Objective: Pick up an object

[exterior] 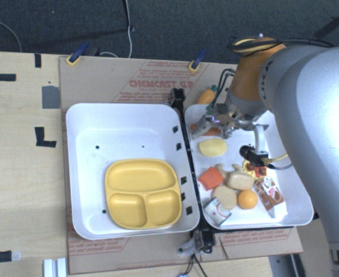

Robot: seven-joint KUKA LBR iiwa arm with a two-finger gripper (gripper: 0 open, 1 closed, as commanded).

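Grey arm's gripper [214, 124] above pale yellow object [213, 148], right bin [296, 209]

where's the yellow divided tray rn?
The yellow divided tray lies in the left bin, toward its near right corner, beside the divider between the bins.

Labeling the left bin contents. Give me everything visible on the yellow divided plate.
The yellow divided plate is a pale yellow, matte, plastic-looking tray with rounded corners and a raised rim. It has three compartments: one wide section across the far side and two smaller ones on the near side, split by low ridges. It lies flat and upright on the floor of the left bin, in the near right part, close to the wall shared with the other bin. Nothing is seen in it, and the tool is not near it.
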